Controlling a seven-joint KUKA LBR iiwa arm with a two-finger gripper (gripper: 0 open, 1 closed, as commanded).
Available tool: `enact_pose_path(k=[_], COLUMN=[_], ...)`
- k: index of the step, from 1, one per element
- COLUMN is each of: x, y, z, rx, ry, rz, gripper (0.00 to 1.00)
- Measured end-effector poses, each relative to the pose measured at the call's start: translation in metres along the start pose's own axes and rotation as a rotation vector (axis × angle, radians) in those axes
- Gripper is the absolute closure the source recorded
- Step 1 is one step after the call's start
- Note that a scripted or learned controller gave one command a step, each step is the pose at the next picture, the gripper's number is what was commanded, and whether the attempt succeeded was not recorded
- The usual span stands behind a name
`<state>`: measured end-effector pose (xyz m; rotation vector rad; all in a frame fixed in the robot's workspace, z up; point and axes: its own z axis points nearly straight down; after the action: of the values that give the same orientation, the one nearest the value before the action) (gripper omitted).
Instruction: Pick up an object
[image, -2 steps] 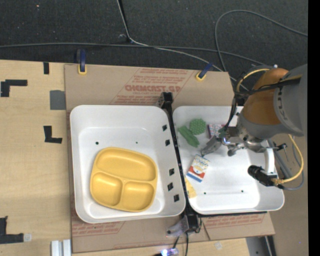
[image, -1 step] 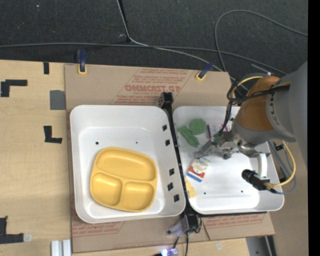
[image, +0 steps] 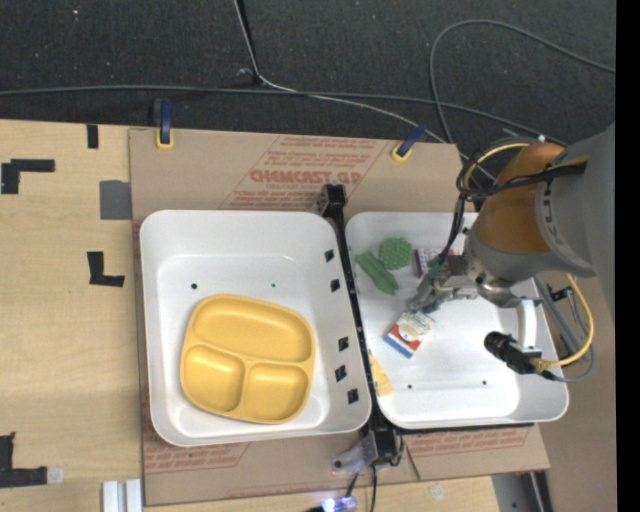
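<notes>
Nearest you, the small white packet (image: 405, 335) lies in the right bin (image: 450, 405), long axis slanting up-right. Just beyond and above it hangs your gripper (image: 432, 290), whose grip I cannot tell. Farther back: the green toy (image: 385, 262).

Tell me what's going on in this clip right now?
A grey arm with an orange band reaches from the right into the right bin. Its pincer sits low, just above a small red, white and blue packet, with a green toy lying to its left. Nothing is visibly lifted yet. The left bin holds a yellow divided tray, untouched.
</notes>
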<state>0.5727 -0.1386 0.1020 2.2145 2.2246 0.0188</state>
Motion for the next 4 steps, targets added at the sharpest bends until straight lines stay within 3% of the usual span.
enact_pose_path(k=[2,3,4], x=[0.009,0.009,0.065], y=[-0.008,-0.007,-0.015], z=[-0.097,-0.115,-0.108], rx=[0.010,0.010,0.012], ry=[-0.006,-0.006,-0.006], rz=[0.003,0.003,0.000], gripper=[1.00,1.00,1.00])
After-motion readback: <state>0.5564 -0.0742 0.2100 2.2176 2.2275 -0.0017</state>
